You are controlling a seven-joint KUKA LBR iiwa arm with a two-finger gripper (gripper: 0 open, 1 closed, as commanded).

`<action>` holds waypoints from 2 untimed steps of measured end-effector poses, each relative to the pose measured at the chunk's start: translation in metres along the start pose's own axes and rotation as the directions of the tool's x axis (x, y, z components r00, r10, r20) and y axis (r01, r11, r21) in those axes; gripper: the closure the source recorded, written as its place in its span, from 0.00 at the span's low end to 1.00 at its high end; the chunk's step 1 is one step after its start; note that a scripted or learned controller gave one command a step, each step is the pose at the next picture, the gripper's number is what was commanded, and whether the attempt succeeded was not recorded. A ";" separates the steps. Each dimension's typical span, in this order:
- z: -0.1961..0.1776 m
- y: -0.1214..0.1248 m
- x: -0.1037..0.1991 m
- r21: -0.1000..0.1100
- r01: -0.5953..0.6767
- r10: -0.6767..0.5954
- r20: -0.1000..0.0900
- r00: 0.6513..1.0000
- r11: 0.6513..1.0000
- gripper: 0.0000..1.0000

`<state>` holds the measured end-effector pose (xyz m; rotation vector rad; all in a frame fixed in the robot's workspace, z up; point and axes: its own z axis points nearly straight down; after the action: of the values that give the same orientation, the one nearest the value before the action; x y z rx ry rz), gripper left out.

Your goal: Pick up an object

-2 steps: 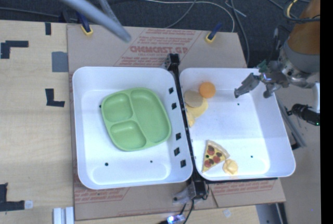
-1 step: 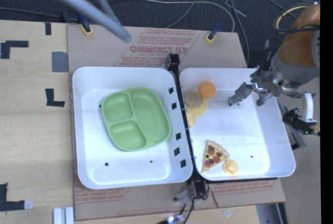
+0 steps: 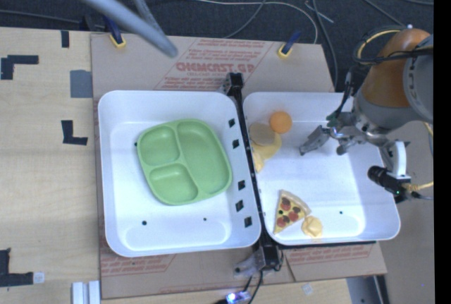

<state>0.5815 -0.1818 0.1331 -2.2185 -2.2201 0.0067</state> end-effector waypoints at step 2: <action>0.036 0.002 0.000 -0.010 0.001 -0.001 0.004 1.000 1.000 1.00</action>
<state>0.5833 -0.1820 0.0968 -2.2238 -2.2282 -0.0003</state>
